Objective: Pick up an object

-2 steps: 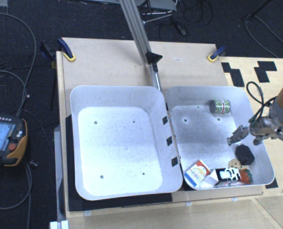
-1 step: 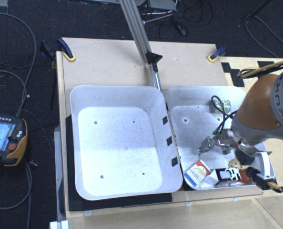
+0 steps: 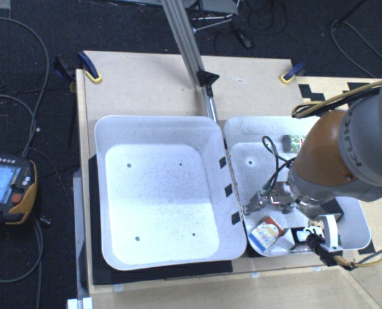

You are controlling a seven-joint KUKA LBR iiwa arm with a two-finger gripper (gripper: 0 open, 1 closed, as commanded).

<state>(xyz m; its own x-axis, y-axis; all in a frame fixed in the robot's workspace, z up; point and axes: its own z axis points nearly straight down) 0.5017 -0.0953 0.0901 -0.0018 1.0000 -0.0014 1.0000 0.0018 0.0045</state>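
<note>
The pale, flat wooden table [image 3: 152, 85] carries two shallow, round-cornered, speckled white bins; the left bin [image 3: 159, 192] is the broader one in view. My pincer [image 3: 260, 200] hangs over the right bin [image 3: 249, 153], and I cannot tell if it is wide or narrow. Just beside it at the bin's near edge lies a glossy blue, white and red packet [image 3: 265, 234], and a small green-and-white object [image 3: 294, 143] sits near the far wall

My arm [image 3: 336, 156] hangs over most of the right bin [image 3: 245, 126], so room there is tight. A blue-and-white packet [image 3: 265, 234] crowds its front left corner, and a small green thing [image 3: 294, 142] sits by its back edge. The left bin [image 3: 159, 198] offers a wide bare floor. A slanted metal rail [image 3: 184, 37] crosses above the back edge.
</note>
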